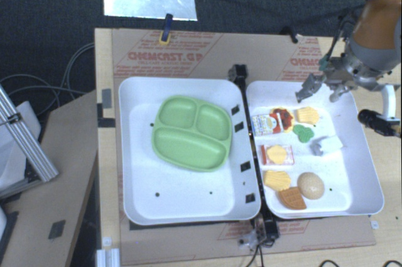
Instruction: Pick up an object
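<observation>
Fingers [322, 88] spread above right bin's [361, 152] back edge; nothing between them

In the right bin [358, 152] the things I could pick from lie loose on the white floor, none stacked. Toward the far edge, a red piece [281, 115] sits between a small printed packet [264, 125] by the left wall and a pale yellow ridged piece [307, 115]. Just nearer lies a green leafy piece [304, 133], and beside it, toward the right wall, a grey-white crumpled piece [325, 145]. Midway along the left wall lies a flat packet with a yellow centre [277, 154]. Near the front edge sit a yellow wedge [277, 181], a tan round ball [310, 185] and an orange-brown piece [292, 198].
</observation>
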Controlling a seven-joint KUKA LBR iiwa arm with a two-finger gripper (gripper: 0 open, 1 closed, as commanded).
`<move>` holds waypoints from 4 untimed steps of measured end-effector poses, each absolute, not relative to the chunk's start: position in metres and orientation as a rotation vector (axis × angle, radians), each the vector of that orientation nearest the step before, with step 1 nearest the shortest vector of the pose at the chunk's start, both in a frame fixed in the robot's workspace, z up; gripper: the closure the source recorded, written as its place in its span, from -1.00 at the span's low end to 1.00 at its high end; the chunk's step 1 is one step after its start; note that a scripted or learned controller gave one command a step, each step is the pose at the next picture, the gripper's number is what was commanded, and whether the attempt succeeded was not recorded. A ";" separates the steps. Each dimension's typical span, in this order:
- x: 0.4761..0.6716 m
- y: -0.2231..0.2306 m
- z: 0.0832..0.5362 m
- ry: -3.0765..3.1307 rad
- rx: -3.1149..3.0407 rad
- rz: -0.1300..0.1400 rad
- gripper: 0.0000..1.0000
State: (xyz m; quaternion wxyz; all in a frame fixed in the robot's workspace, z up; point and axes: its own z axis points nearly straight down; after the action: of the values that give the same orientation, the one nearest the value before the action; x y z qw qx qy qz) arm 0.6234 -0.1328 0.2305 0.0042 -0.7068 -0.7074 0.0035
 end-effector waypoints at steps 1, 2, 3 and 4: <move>0.626 -0.133 0.239 -2.226 -2.219 -0.001 -1.00; 0.631 -0.133 0.196 -2.224 -2.219 0.000 -1.00; 0.634 -0.133 0.155 -2.223 -2.220 0.001 -1.00; 0.634 -0.131 0.114 -2.223 -2.220 0.000 -1.00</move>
State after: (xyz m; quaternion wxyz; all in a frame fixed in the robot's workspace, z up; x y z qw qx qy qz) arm 0.6340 -0.1314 0.1141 -0.0001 -0.7065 -0.7077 0.0000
